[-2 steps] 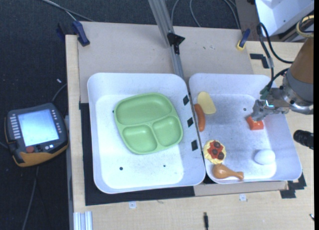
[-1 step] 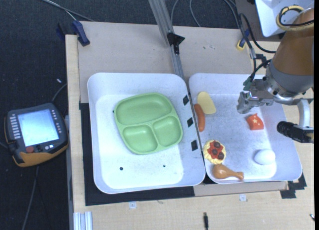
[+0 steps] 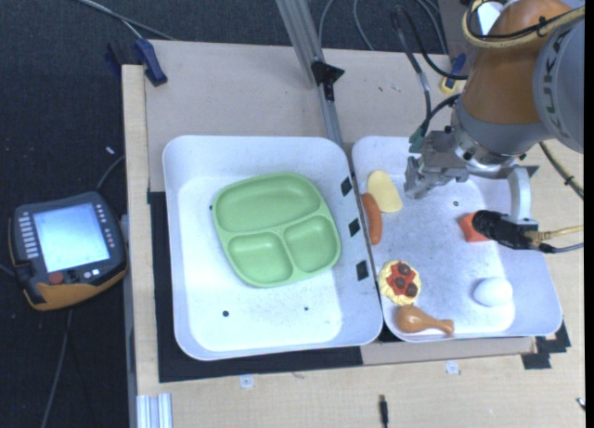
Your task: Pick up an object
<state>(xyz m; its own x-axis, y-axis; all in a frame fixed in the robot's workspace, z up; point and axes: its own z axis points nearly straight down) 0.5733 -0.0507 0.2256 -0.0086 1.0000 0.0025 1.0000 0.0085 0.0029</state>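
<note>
Two white bins sit side by side on the bench: the left bin point(image 3: 186, 324) holds a green divided plate point(image 3: 276, 228), likely a drop-off spot, while the right bin point(image 3: 548, 310) carries the loose toys, which are scattered apart, probably so that each can be grasped singly. The gripper point(image 3: 419, 180) hangs at the far left of the right bin, just right of a yellow piece point(image 3: 384, 190) and an orange sausage point(image 3: 373, 216) lying along the divider; whether its fingers are spread or pressed together I cannot tell, and nothing shows between them. A pizza slice point(image 3: 401, 280) and a drumstick point(image 3: 423, 321) lie near, a white egg point(image 3: 492, 291) at near right, a red block point(image 3: 473, 227) beside the arm. No readable writing shows; letters on the arm's grey shell are cut off.
</note>
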